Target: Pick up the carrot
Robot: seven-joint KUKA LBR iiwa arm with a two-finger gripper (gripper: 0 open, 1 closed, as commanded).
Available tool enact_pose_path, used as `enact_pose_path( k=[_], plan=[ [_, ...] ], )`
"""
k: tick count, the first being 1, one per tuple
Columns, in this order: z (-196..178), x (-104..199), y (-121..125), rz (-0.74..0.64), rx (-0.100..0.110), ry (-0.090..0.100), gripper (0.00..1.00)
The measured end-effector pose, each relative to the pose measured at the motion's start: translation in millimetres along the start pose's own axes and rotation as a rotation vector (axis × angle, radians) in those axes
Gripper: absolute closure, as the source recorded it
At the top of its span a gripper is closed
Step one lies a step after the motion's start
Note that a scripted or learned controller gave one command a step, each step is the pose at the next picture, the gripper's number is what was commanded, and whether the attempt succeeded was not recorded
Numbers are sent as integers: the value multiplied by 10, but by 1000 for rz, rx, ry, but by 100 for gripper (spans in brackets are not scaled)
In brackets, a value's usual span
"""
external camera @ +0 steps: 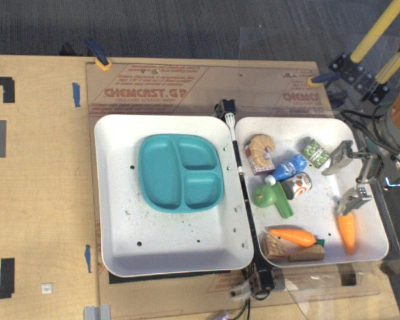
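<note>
Gripper [347,179] perhaps spread, carrot [347,232] near bin's right edge

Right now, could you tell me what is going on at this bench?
The robot arm reaches in from the right over the right bin, with its gripper low near that bin's right side. A carrot lies just below the gripper, and a second carrot rests along the bin's front edge beside a green pear-shaped toy and a blue bottle. Nothing shows between the fingers, so no carrot is lifted yet. The left bin holds a teal divided plate.
</note>
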State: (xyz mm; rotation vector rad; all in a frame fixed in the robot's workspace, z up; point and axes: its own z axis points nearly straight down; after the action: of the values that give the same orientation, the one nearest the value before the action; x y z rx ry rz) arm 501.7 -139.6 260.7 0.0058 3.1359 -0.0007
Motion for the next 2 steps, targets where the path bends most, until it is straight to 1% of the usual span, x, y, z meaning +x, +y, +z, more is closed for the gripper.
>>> enact_pose_path(
  k=[1,2],
  plan=[
    [1078,188,-617,-198,-3,6,0],
    [1641,156,-793,-611,-1,-3,0]
  ],
)
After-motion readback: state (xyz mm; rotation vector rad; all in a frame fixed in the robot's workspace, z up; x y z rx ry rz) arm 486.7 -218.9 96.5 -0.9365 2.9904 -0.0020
